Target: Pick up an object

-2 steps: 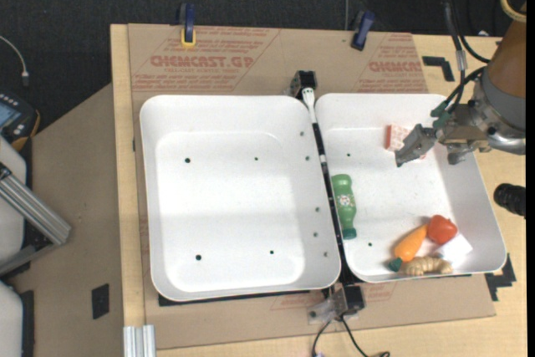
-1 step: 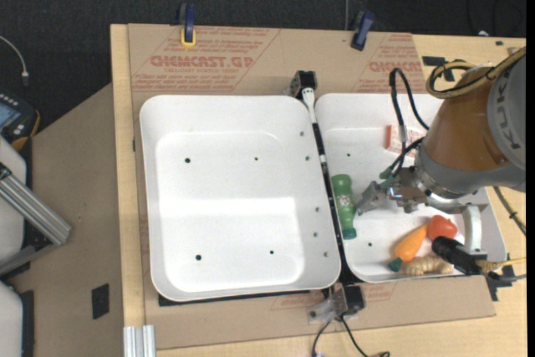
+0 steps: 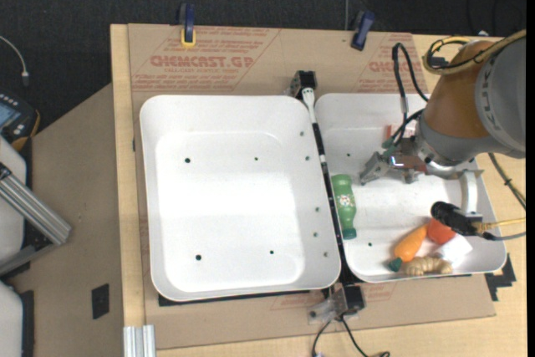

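1. The gripper [image 3: 383, 165] hangs low over the middle of the right bin [image 3: 361, 123], reaching in from its right edge. At this slant I cannot tell whether it is spread or pressed together, and nothing shows clamped in it.
2. The pickable things all lie in that same bin. A green bottle [image 3: 343, 205] lies lengthwise along the left edge, just beside the wall shared with the left bin [image 3: 226, 196].
3. An orange piece [image 3: 410, 245], a red piece [image 3: 440, 232] and a pale knobbly piece [image 3: 426, 267] crowd together near the front right corner (close enough that they seem to touch).
4. My reading is that the step in hand is the approach: no object is lifted yet.
5. The bottle looks the nearest target, a little forward and left of the gripper. The next move likely calls for shifting over it, straddling its narrow width and keeping clear of the bin wall before closing.
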Controlling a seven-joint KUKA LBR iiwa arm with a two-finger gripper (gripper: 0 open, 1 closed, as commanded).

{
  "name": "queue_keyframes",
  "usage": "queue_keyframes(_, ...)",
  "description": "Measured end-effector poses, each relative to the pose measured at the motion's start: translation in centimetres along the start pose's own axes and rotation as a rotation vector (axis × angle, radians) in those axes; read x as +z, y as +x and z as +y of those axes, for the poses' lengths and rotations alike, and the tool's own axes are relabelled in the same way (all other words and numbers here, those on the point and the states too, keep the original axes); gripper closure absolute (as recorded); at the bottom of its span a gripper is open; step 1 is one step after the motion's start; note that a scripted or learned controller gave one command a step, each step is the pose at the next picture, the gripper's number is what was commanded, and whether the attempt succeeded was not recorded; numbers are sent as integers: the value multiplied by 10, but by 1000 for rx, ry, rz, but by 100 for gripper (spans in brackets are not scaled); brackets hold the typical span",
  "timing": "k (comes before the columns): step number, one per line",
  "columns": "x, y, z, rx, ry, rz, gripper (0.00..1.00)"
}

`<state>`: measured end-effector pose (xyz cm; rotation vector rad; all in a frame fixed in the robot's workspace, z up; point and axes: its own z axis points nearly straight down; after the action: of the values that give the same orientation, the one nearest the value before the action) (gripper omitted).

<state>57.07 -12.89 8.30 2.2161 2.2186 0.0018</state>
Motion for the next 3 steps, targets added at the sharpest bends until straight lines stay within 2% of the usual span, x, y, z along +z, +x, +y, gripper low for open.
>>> queue_keyframes(1,-4,29,-52,7,-1,-7,0)
queue_keyframes(2,-5,-37,10,3,-1,-1,0)
queue_keyframes(3,-64,-24,-42,3,8,5,0)
